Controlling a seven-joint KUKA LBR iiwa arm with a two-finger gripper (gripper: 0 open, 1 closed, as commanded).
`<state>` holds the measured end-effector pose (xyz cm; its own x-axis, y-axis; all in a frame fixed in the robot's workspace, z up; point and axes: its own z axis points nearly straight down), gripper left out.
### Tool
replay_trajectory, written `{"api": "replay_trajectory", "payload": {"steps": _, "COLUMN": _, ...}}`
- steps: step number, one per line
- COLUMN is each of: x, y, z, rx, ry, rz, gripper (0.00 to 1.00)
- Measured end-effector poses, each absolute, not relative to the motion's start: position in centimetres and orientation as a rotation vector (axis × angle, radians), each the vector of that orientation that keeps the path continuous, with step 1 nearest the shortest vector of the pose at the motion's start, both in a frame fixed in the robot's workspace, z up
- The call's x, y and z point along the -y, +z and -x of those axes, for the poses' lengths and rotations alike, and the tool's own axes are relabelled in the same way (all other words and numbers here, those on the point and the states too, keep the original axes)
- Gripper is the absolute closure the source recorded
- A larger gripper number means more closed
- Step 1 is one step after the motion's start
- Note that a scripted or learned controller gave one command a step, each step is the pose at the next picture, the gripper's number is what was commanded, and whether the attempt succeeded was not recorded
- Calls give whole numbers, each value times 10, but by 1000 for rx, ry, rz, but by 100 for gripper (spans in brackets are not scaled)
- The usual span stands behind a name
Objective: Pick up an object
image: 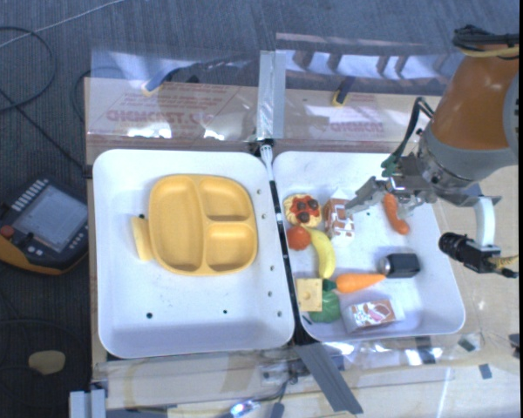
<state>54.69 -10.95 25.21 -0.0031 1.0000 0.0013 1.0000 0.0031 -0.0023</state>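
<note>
Arm (481,85) cut off by right edge. Gripper (399,190) finger state unreadable. Green item (329,306) partly hidden under cheese block (309,293). Packet (370,313) label too small to read.

A robotics lab or test cell. A grey and orange industrial arm (475,103) reaches over a bench holding two white bins (113,259), backed by taped cardboard (183,111). A handheld control pendant (37,225) lies on grey carpet (52,24), with loose cables (17,68) trailing across the floor.
</note>
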Motion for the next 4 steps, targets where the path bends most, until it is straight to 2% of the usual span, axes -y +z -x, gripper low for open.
{"api": "replay_trajectory", "payload": {"steps": 1, "x": 109, "y": 111, "z": -599, "rx": 2189, "ry": 4, "rz": 2251, "gripper": 0}}
{"api": "replay_trajectory", "payload": {"steps": 2, "x": 108, "y": 120, "z": -599, "rx": 2187, "ry": 1, "rz": 2248, "gripper": 100}}
{"api": "replay_trajectory", "payload": {"steps": 3, "x": 108, "y": 120, "z": -599, "rx": 2187, "ry": 1, "rz": 2248, "gripper": 0}}
{"api": "replay_trajectory", "payload": {"steps": 4, "x": 107, "y": 128, "z": -599, "rx": 2185, "ry": 1, "rz": 2245, "gripper": 100}}
